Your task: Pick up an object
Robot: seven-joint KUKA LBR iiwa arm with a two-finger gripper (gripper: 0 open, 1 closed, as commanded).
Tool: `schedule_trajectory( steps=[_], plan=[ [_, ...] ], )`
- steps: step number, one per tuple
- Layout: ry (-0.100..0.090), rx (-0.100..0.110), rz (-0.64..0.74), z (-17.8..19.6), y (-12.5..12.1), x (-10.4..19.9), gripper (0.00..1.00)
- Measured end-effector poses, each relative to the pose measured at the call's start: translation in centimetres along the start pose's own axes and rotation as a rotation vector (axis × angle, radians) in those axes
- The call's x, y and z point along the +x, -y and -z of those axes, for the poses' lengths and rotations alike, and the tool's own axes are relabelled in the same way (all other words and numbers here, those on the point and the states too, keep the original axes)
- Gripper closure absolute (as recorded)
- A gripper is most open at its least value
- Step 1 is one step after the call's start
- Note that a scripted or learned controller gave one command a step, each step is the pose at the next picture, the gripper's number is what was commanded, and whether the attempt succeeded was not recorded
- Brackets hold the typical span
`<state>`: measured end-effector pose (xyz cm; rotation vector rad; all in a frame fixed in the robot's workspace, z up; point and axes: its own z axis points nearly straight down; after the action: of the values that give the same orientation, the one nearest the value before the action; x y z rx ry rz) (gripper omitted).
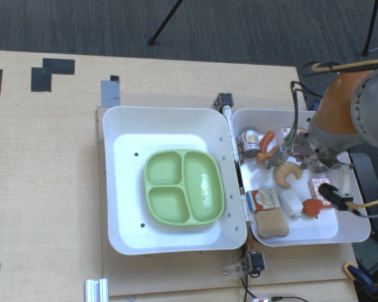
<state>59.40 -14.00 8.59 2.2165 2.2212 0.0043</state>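
The gripper (292,151) hangs low in the right bin (349,231), just above a croissant (286,172); whether it grips cannot be told. A green divided plate (184,187) sits in the left bin (123,168).

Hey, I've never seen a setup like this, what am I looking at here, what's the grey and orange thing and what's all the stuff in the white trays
This is one picture from a camera fixed above a wooden bench, looking down at a slant. The grey and orange thing is a robot arm reaching in from the right. Its claw is the grasping part, and it hangs low in the right bin. I cannot tell whether it holds anything.

The left bin holds a green divided plate. The right bin holds small toy foods: a croissant just below the claw, a small can, an orange carrot-like piece, a brown bread slice, a printed packet and a red piece.
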Motion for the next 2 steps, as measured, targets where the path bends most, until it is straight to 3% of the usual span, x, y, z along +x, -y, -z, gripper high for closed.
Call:
schedule_trajectory(
  steps=[1, 2],
  plan=[
    [0.000, 0.000, 0.002, 0.0, 0.4, 2.0, 0.00],
    [-0.001, -0.006, 0.004, 1.2, 0.2, 2.1, 1.00]
  ],
)
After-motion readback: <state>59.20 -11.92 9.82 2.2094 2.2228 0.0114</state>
